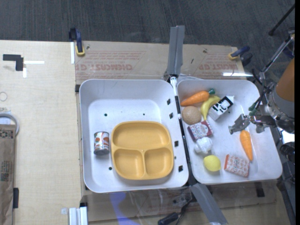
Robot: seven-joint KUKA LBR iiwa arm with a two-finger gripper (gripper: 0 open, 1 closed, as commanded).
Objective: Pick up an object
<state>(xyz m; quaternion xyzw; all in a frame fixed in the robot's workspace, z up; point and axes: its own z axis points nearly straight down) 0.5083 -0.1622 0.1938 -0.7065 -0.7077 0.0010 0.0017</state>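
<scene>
Jaws spread open, the gripper [240, 124] hangs just above the small carrot [246, 145] near the right bin's [224, 84] right wall — bare floor lies leftward before the white box [221, 108] and lemon [212, 163].

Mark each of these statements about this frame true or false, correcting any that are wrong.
1. The yellow divided plate lies in the left bin. True.
2. The can lies in the right bin. False: it lies in the left bin, beside the plate.
3. Two carrots are in the right bin. True: one near the divider, one by the tool.
4. The lemon rests on the plate. False: it is in the right bin.
</scene>
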